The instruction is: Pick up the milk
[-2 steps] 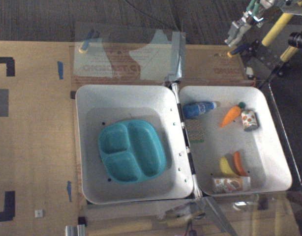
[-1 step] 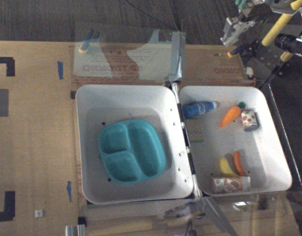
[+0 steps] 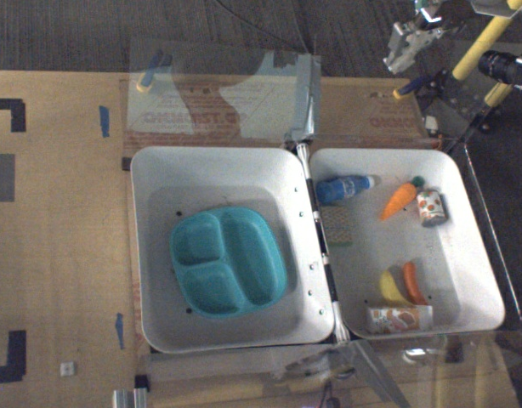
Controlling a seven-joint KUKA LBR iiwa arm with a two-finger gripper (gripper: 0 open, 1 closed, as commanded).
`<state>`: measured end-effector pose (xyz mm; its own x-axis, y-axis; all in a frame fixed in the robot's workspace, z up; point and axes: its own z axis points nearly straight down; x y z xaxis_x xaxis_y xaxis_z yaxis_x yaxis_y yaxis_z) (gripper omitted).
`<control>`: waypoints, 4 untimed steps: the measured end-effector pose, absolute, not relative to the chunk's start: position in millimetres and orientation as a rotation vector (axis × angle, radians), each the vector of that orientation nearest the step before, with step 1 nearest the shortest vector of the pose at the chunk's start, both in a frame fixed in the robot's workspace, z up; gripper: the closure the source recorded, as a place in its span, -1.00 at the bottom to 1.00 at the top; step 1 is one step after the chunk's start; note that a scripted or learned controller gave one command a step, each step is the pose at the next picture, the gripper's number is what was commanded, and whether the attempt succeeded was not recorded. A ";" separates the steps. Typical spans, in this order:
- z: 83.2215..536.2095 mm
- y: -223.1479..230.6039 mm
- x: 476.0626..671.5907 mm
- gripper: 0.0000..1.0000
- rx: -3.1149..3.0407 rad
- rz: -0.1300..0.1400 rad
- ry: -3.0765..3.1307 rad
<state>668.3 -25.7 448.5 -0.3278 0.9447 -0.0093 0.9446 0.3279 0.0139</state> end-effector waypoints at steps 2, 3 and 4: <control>472.3 -22.7 670.3 1.00 1.795 0.018 2.540; 484.2 -21.6 671.2 1.00 1.786 0.021 2.536; 435.9 -84.3 666.5 1.00 1.722 -0.001 2.626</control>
